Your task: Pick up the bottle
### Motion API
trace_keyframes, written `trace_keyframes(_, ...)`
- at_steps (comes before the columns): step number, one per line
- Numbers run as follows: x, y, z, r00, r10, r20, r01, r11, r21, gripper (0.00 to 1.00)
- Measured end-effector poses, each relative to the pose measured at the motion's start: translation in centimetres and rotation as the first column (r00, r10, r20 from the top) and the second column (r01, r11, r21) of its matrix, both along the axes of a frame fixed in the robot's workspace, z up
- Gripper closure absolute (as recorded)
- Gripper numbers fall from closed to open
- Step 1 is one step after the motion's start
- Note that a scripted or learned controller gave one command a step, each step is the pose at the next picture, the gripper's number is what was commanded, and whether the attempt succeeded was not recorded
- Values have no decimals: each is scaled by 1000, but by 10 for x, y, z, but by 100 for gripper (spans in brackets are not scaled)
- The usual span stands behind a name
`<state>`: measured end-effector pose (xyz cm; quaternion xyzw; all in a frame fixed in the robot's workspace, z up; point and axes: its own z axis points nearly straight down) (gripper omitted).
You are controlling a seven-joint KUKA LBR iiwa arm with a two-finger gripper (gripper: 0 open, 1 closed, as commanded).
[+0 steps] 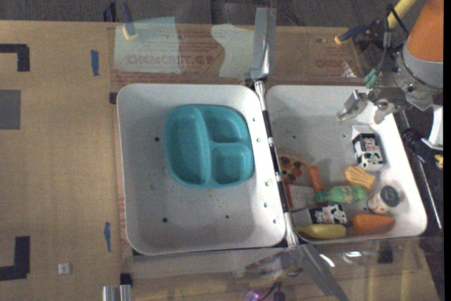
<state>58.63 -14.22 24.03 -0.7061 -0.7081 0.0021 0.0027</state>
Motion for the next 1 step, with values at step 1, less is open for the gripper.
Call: trace_keyframes(1, -51, -31, -98, 981, -193, 0, 193, 981, 0, 0)
